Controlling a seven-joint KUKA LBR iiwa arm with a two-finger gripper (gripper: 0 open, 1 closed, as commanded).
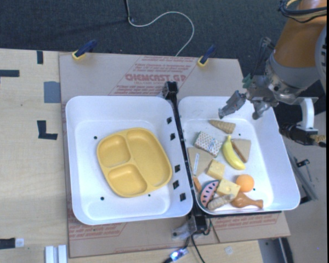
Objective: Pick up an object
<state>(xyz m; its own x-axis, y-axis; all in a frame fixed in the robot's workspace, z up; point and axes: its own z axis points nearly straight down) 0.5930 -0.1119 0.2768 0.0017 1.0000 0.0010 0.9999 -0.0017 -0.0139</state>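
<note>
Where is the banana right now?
The banana lies in the right bin, about mid-bin, between the patterned block on its left and the sandwich wedge on its right.

Yellow tray [134, 162], yellow banana [232, 153], orange ball [244, 182], white bins [77, 147].

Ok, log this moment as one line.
gripper: open, above right bin far edge, holding nothing | banana: lying in right bin | yellow tray: in left bin

Yellow tray [134, 169] smooth matt plastic; white bins [77, 147] glossy plastic.
</note>
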